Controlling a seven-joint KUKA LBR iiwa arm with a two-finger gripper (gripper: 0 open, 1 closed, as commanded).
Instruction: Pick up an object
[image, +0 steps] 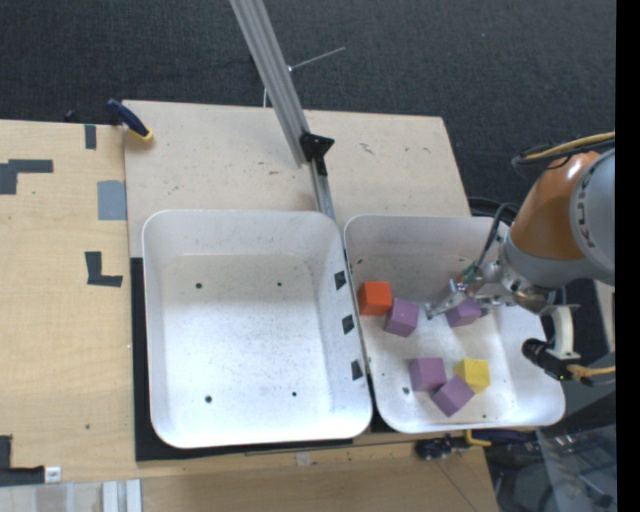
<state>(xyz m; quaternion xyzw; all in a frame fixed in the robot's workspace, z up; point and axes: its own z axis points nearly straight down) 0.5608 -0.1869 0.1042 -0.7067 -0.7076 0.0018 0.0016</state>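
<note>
The right bin (420, 228) holds several small blocks. An orange cube (376, 297) lies near its left wall, with a purple block (402, 317) touching it on the right. Two more purple blocks (427, 372) (452, 396) and a yellow cube (476, 374) sit close together near the front. My gripper (455, 302) is low in the bin's right half, directly over another purple block (464, 315) and partly covering it. The grey arm with its orange band (548, 215) reaches in from the right.
The left bin (160, 300) stands beside the right one, sharing a divider with black clips (347, 323). A slanted metal pole (285, 90) crosses the bench behind the bins. Cables (560, 360) hang by the right bin's outer edge.
</note>
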